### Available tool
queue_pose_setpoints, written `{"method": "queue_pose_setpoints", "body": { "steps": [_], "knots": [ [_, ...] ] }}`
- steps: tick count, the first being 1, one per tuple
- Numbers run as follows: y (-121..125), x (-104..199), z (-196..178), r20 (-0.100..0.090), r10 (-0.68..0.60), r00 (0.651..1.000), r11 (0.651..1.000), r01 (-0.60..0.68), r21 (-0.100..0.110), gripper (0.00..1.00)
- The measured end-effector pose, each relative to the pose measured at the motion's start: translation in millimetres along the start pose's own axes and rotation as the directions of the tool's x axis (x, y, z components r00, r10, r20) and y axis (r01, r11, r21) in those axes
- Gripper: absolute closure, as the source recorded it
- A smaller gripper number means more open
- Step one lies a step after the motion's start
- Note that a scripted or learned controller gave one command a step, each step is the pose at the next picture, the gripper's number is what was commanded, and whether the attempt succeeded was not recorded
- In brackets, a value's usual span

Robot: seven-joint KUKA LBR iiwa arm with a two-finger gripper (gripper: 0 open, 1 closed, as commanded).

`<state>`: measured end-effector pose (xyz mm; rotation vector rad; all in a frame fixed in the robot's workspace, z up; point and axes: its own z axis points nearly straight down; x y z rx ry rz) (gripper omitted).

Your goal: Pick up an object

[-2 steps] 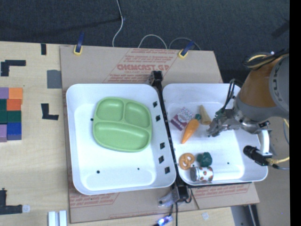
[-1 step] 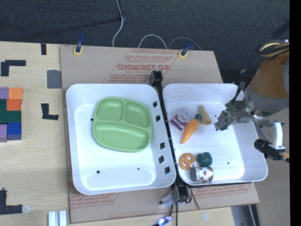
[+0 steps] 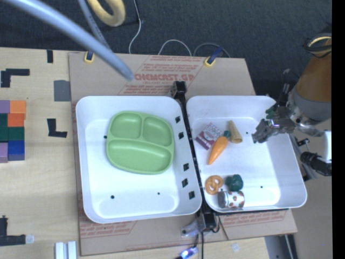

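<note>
The right bin [image 3: 280,161] holds an orange toy carrot [image 3: 217,148], a tan cone-shaped piece [image 3: 234,131], a pink wrapped packet [image 3: 207,135], a pretzel [image 3: 213,184], a dark green piece [image 3: 234,182] and a small printed can [image 3: 232,199]. My gripper [image 3: 264,129] hangs over the right bin's upper right part, to the right of the cone and carrot and apart from them. Nothing shows between its fingers.
A green divided plate [image 3: 141,142] lies in the left bin [image 3: 97,198]. A black divider [image 3: 186,155] runs between the bins. Coloured blocks [image 3: 12,131] sit at the far left of the bench. A grey pole [image 3: 64,23] crosses the top left.
</note>
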<state>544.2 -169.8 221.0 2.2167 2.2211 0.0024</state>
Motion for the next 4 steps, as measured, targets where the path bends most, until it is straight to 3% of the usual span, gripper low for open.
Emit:
{"method": "queue_pose_setpoints", "body": {
  "steps": [1,4],
  "knots": [
    [20.9,48.2,-6.1,-0.003,-0.005,1.0,1.0,0.005,0.004,1.0],
    [53.2,220.3,18.6,-0.003,-0.006,1.0,1.0,0.006,0.005,1.0]
  ]
}}
